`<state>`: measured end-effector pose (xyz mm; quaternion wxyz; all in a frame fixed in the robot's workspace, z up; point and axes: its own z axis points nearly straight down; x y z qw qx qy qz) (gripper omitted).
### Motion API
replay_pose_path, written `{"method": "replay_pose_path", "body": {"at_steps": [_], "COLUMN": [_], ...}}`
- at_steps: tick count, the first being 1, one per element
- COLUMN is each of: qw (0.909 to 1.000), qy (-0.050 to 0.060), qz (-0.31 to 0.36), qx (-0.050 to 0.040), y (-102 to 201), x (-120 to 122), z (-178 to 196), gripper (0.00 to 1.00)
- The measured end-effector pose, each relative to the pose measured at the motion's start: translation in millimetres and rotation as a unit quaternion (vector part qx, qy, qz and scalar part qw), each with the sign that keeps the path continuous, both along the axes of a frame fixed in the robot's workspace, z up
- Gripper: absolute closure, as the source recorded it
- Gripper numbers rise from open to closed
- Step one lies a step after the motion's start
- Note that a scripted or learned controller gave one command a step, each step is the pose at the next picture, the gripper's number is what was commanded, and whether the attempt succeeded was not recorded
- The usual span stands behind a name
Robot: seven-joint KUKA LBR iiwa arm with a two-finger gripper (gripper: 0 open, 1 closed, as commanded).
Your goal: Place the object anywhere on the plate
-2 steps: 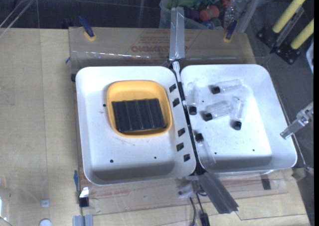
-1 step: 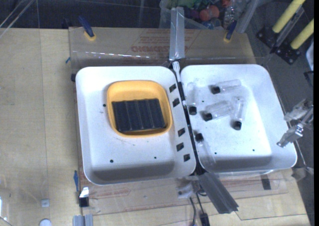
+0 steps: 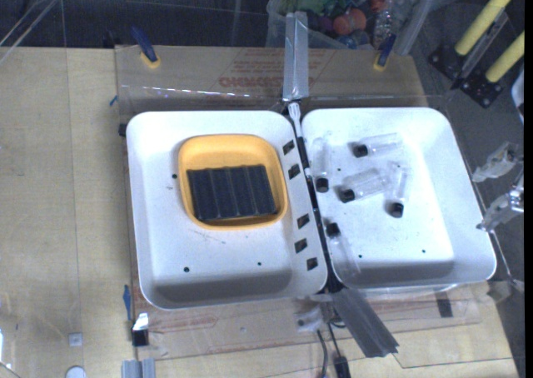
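**Three capped vials in right bin; plate in left bin already bears a dark slab**

Three small clear vials with black caps lie on their sides in the right bin: an upper vial, a middle vial and a lower vial. The middle and lower ones sit just beside each other; the upper one is a little apart. The task names no object, so the vials are judged the likeliest candidates. The yellow plate rests in the left bin and carries a dark ribbed slab that covers most of its floor. Whether that slab is itself the object, already placed, cannot be settled.

Handling, as a judgement: the vials look light, rigid and smooth, prone to roll or squirt sideways under pressure, and possibly brittle. The soundest hold is across the clear barrel at mid-length, with the closing direction square to the vial's long axis. The upper vial offers the most room around it.

Clearances: each vial lies well away from the bin walls, so descent is unobstructed. A raised divider separates the bins and must be cleared in transit. Bare plate surface is limited to a narrow yellow margin, so a release above the slab is more forgiving.

Whether the gripper is spread or pressed together cannot be told
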<state>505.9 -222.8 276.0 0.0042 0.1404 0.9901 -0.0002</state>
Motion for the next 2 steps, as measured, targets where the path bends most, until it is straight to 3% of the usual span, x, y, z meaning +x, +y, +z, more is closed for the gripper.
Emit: {"method": "replay_pose_path", "body": {"at_steps": [1,2], "qw": [0.9998,0.9997], "qy": [0.0,-0.004], "qz": [-0.021,-0.024], "qx": [0.0003,-0.0005], "y": [0,-2], "x": [-25,-24], "z": [44,55], "gripper": [0.0,1.0]}}
